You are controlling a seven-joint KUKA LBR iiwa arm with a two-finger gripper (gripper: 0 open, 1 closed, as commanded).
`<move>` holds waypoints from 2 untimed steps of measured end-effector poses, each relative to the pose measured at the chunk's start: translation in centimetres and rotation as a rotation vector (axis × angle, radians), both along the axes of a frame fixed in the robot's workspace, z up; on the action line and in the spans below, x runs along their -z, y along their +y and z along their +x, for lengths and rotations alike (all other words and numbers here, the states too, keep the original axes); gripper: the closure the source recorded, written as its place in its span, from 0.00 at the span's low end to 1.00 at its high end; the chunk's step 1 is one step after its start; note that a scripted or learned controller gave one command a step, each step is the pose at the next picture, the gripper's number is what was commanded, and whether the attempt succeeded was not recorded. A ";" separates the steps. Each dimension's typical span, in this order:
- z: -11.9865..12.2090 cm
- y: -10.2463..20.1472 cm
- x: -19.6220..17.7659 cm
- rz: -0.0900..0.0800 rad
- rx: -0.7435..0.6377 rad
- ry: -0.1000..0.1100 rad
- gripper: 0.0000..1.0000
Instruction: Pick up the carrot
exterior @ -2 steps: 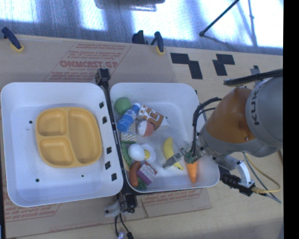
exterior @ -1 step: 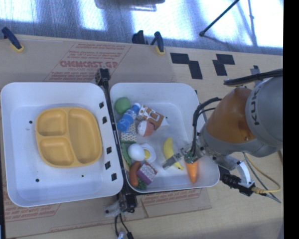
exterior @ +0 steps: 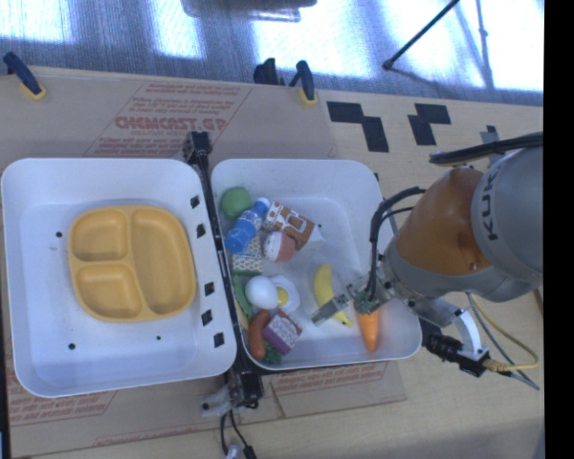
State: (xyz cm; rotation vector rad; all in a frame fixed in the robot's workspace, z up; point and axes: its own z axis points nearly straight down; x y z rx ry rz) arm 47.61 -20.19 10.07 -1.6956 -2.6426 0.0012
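grey and orange, the arm's wrist (exterior: 459, 232) bulks up closest to the lens, reaching over the right-hand bin (exterior: 349, 175) from the right side. below it the pincer (exterior: 349, 304) hangs low over the bin's lower right corner, a metallic finger jutting to the left toward the banana; whether it is spread or pressed together i cannot tell, since the wrist body hides most of it.

the carrot (exterior: 367, 329) lies just beside the pincer, on its near side and a touch to its right, close against the bin's front wall. its long axis runs roughly up and down in the picture, green top toward the pincer, orange tip pointing at the front rim. nothing clearly shows it between the fingers, so i would not call it held.

left of the pincer sits the banana (exterior: 323, 285), just beside it. further left are the egg (exterior: 263, 292) and a small boxed item (exterior: 282, 333), and beyond those, toward the bin's far side, a green ball (exterior: 235, 202) and a blue bottle (exterior: 243, 231). well to the left, the other bin (exterior: 38, 185) carries a yellow divided plate (exterior: 132, 261).

my judgement: the coming move turns on a small shift toward the front wall, with the fingers set across the carrot's width; the wall so close leaves little room for one finger.
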 end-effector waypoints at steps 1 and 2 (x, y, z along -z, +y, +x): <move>0.0 0.0 0.0 0.000 0.000 0.000 0.00; 0.0 0.0 0.0 0.000 0.000 0.000 0.00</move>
